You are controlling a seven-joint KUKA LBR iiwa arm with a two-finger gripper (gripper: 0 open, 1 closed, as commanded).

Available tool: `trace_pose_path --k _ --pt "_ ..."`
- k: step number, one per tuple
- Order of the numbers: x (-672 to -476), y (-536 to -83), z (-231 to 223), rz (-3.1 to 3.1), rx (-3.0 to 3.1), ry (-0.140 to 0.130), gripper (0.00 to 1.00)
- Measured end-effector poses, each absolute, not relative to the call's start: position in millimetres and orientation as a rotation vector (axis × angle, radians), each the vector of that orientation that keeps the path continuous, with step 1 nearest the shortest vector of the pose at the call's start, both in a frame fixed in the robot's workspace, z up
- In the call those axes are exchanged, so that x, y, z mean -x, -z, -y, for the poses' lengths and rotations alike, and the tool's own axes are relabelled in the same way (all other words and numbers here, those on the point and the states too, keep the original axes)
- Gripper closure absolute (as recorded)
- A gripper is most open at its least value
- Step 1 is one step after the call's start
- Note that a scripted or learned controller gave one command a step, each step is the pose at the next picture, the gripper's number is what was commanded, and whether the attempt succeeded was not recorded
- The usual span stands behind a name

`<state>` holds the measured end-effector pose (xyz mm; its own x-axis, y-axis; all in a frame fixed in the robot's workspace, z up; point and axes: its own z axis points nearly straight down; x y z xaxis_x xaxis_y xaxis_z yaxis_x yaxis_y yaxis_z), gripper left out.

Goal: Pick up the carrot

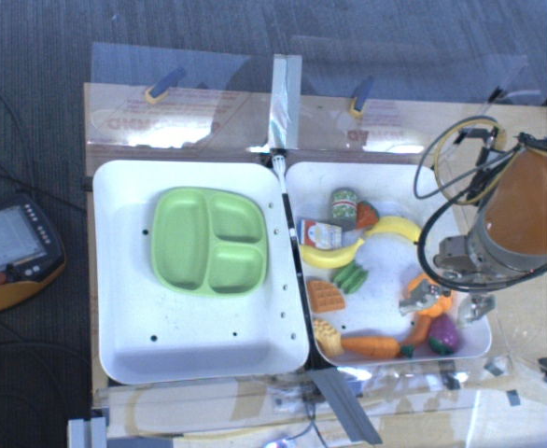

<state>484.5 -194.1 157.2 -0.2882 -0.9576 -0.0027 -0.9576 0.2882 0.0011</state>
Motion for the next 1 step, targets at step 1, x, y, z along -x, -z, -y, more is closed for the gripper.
trace_pose_path --k 1 --pt "-485.9 -96.5 208.9 -2.61 1.74 0.0 0.0"
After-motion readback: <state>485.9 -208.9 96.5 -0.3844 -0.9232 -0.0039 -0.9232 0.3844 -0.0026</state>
